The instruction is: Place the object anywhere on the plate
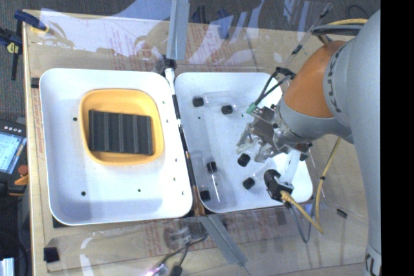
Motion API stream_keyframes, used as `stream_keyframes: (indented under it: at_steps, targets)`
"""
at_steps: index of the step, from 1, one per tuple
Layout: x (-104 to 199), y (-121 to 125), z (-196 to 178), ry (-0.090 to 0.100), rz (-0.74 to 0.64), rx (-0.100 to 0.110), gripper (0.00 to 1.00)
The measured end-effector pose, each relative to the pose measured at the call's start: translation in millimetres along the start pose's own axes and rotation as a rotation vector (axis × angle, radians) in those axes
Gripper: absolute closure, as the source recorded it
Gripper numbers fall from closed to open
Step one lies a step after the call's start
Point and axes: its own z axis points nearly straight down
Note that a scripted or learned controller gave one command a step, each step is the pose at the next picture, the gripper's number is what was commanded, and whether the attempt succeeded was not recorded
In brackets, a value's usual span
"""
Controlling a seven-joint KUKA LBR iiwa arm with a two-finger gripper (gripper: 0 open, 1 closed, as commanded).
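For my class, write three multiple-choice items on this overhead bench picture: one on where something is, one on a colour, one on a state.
1. Where is the plate?
A. in the left bin
B. in the right bin
C. on the floor

2. What colour is the plate's rim?
A. green
B. yellow
C. blue

3. Where is the claw now?
A. over the plate
B. outside both bins
C. over the right bin

Answers:
1 A, since the plate lies inside the left bin.
2 B, since a yellow rim frames its dark ribbed centre.
3 C, since the arm holds the claw above the right bin, among small dark objects.
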Motion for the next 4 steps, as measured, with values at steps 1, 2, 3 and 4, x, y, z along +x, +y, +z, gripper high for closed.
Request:
stream_keyframes:
  at_steps: [1, 2, 3, 4]
  targets:
    - [73, 43, -78, -0.002, -0.105, -0.002, 1.0]
    - [139, 37, -71, -0.003, -0.294, -0.003, 1.0]
    - [225, 19, -26, -0.003, -0.418, 0.001, 1.0]
    - [225, 19, -26, -0.003, -0.418, 0.001, 0.0]
